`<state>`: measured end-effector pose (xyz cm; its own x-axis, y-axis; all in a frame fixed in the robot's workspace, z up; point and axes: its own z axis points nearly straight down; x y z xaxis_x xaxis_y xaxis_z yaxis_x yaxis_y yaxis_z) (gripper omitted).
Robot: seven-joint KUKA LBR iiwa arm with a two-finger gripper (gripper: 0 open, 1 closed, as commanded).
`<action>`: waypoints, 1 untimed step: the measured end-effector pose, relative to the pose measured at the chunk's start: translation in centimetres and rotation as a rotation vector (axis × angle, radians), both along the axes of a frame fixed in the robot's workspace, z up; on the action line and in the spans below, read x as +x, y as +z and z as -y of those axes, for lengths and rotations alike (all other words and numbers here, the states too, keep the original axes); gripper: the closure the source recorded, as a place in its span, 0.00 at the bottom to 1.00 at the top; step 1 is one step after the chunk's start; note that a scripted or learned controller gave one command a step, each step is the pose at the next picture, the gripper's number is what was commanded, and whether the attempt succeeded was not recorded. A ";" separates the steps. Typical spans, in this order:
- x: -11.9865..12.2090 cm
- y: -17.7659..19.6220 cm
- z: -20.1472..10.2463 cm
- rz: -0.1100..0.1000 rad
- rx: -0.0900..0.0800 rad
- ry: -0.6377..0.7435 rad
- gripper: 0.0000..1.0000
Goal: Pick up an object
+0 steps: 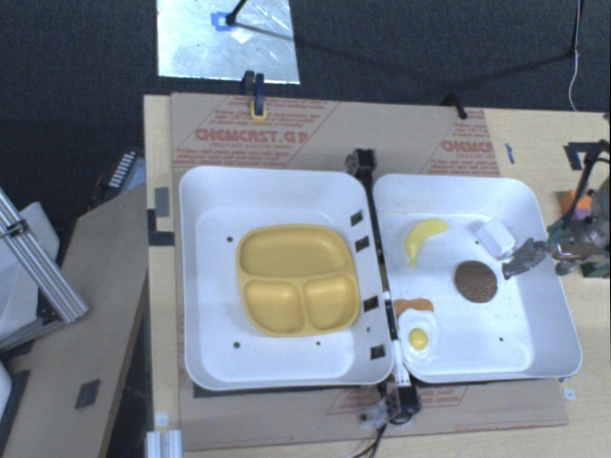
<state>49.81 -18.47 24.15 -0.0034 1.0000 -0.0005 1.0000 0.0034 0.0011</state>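
Arm [590,219] entering from right edge, mostly cut off by frame, orange band partly visible. Gripper [516,261] reaching leftward at low height, grey metal, tip pointing left and slightly down. Wrist roughly level, close to frame edge.

Grey metallic end effector [516,259], orange band
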 end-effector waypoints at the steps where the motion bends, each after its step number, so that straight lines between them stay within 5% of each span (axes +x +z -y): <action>1: -0.6 -4.4 -0.2 0.000 0.000 -0.002 0.00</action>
<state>49.17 -18.30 19.77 -0.0017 1.0000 -0.0002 1.0000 0.0017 0.0010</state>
